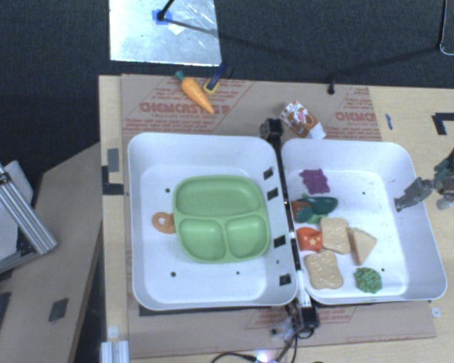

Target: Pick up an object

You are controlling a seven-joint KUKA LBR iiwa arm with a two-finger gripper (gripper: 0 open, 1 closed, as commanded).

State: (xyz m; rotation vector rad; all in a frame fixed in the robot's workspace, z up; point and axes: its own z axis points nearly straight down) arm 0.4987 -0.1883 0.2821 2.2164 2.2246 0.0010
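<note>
1. Hanging at the right edge of the camera view, the gripper (427,193) sits over the right rim of the right bin (408,161); two grey fingers (408,195) show, with nothing between them, but how wide they stand I cannot tell.
2. Well to the gripper's left, in the left half of that bin, lies a cluster of toy food: a purple piece (314,180) at the far side, a dark green piece (318,206) nearer, and a red piece (309,238) nearer still.
3. Beside the red piece lie two tan bread slices (335,234) (323,270), one close behind the other, and a tan wedge (362,244) touches the farther slice on the gripper's side.
4. A green bumpy ball (368,280) lies near the bin's front wall, the closest of the cluster to the gripper.
5. Farther left, the left bin (147,203) holds a green divided tray (220,218) and a small orange ring (164,222) just beyond the tray.
6. Both bins rest on a brown printed cardboard sheet (234,100) on a pale wooden bench (110,127).
7. On the cardboard behind the bins lie a toy carrot (197,94) and a small printed carton (302,119).
8. Beyond the bench the floor is dark carpet (45,66), with a shiny metal plate (164,20) on it.
</note>
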